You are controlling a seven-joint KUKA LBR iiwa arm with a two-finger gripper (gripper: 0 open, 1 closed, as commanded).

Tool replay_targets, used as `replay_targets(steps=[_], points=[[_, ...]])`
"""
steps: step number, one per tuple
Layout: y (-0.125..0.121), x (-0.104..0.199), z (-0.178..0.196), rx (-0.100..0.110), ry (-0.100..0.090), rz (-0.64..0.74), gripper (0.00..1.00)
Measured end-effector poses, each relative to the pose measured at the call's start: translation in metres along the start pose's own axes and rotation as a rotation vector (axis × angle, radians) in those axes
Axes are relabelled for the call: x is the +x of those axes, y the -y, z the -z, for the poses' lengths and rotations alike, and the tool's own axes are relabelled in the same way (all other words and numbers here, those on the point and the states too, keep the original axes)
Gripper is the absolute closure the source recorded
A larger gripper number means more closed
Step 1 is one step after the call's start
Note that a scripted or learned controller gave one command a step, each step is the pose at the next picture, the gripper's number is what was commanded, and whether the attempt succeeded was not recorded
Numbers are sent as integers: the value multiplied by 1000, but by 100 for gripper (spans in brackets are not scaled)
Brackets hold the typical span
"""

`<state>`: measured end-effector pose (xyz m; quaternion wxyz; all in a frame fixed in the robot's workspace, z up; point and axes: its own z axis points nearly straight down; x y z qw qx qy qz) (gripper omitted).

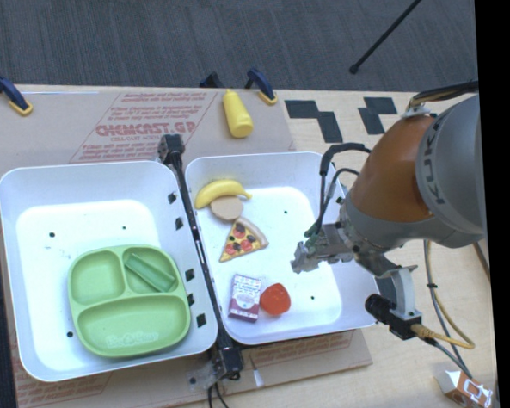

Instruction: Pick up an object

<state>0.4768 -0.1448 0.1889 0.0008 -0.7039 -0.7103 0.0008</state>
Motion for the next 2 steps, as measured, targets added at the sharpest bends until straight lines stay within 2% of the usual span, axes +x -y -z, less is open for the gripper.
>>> replay_targets(steps=[1, 2], points=[[-66, -27, 29, -3, 0, -3, 100], [-50, -22, 29, 0, -1, -5, 100]])
